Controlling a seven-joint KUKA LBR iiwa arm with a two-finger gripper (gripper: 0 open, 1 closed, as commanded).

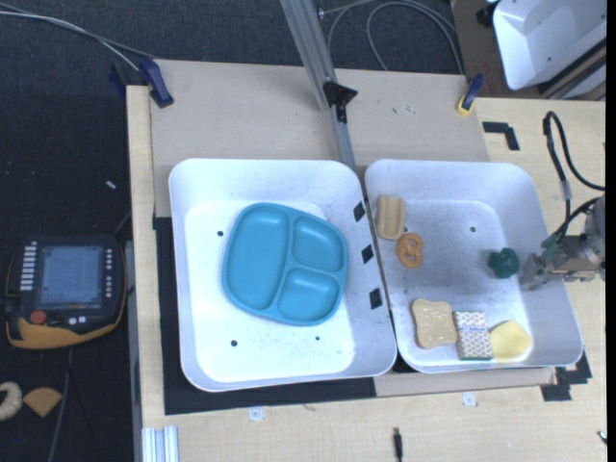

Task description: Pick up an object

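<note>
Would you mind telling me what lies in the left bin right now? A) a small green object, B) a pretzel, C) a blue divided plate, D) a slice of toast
C. The blue divided plate lies alone in the left bin, while the toast slice, the pretzel and the small green object all lie in the right bin.

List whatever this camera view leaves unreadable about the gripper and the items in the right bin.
- Gripper: cut off by the right edge; its small, blurred fingers leave it unclear whether they touch the dark green object.
- Dark green object: too small to identify.
- Patterned square item: print too fine to read.
- Pretzel-like piece: blurred, so the name is a guess.
</note>
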